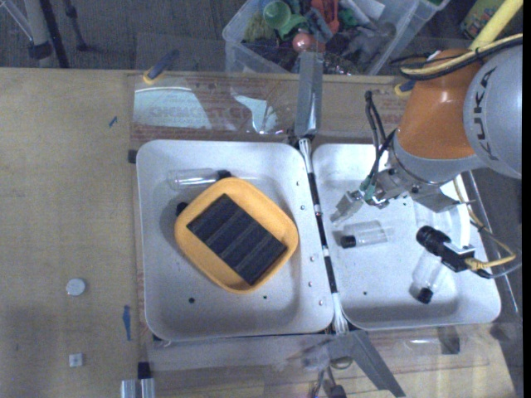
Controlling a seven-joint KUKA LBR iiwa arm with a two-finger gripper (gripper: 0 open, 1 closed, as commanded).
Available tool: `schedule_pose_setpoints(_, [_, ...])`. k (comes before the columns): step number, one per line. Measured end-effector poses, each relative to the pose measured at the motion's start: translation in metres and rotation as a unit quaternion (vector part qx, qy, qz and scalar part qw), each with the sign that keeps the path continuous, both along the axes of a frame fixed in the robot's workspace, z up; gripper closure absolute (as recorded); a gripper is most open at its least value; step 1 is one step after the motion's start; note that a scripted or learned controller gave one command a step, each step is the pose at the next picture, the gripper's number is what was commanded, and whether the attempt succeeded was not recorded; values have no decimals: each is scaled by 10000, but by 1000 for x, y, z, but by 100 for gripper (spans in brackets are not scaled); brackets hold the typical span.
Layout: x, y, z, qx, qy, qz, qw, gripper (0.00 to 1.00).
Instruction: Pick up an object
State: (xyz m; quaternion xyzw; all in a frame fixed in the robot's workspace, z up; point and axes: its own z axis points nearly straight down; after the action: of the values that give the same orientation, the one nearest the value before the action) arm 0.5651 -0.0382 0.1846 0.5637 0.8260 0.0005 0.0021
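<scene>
My gripper [344, 209] hangs low over the right bin [473, 309], near its left wall, reaching down-left from the orange-banded wrist. Just below it a small clear vial with a black cap [362, 237] lies on the bin floor, apart from the gripper. A second clear bottle with a black cap [426, 279] lies further right and nearer the front. In the left bin [153, 247] sits a yellow square tray with a black ribbed insert [236, 233], tilted. A clear tube [195, 177] lies behind it by the back wall.
A black fitting with a yellow cable [446, 249] juts from the arm over the right bin. A clear tub of toys [332, 15] stands behind the bins. The divider between the bins [319, 230] runs close to the gripper's left.
</scene>
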Motion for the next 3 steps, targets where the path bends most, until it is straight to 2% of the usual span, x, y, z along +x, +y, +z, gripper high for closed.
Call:
schedule_pose_setpoints(1, [-16, -31, 55, -6, -7, 856, 9963, 0])
schedule_pose_setpoints(2, [9, -123, -75, -32, -117, 753, 9971, 0])
schedule_pose_setpoints(3, [10, -123, -65, -29, -145, 748, 9971, 100])
